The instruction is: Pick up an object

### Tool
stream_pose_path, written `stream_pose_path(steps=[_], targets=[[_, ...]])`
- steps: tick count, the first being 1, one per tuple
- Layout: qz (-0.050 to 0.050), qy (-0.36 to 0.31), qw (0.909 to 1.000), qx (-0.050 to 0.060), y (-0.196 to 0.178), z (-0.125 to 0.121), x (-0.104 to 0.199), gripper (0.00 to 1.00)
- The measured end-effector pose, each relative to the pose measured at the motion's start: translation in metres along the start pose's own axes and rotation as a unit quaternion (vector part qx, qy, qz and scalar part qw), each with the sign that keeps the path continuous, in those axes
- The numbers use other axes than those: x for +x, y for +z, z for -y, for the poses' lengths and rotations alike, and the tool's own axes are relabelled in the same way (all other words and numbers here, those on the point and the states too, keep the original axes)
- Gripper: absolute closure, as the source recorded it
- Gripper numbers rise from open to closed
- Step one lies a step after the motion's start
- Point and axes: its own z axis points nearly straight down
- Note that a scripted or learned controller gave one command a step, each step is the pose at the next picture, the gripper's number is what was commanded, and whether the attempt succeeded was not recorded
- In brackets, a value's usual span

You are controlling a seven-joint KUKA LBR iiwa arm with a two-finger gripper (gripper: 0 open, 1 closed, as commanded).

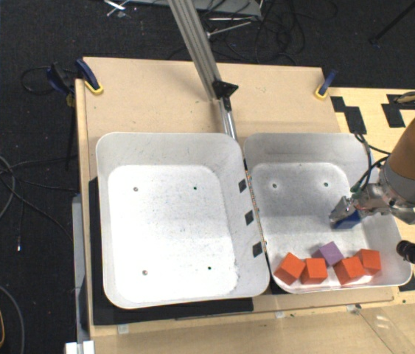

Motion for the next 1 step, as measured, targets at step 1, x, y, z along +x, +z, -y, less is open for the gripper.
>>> stream_pose_path(steps=[1], targets=[[0.001, -0.003, 1.0000, -0.004, 0.0068, 0.0366, 0.0990, 1.00]])
